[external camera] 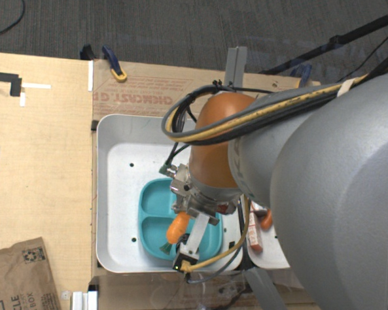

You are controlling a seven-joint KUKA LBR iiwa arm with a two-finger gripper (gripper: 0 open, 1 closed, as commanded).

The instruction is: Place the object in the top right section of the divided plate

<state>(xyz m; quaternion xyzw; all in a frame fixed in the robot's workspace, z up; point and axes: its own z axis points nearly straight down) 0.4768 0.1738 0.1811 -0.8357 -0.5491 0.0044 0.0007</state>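
Note:
A teal divided plate (pixel 152 211) lies in the left white bin (pixel 117 179), toward its near right part. An orange toy carrot (pixel 177 228) with a green stem end (pixel 166 247) sits over the plate's right side, above the ridge between two sections. My gripper (pixel 192 213) hangs right over the carrot's upper end, under the orange wrist band (pixel 214 139). The arm hides the plate's far right sections and whatever is at the contact point.
The grey arm covers most of the right half of the view, including the second bin (pixel 273 254). A small orange-red item (pixel 266 218) and a boxed item (pixel 253 234) peek out beside the arm. Cardboard lies at the lower left (pixel 16 278).

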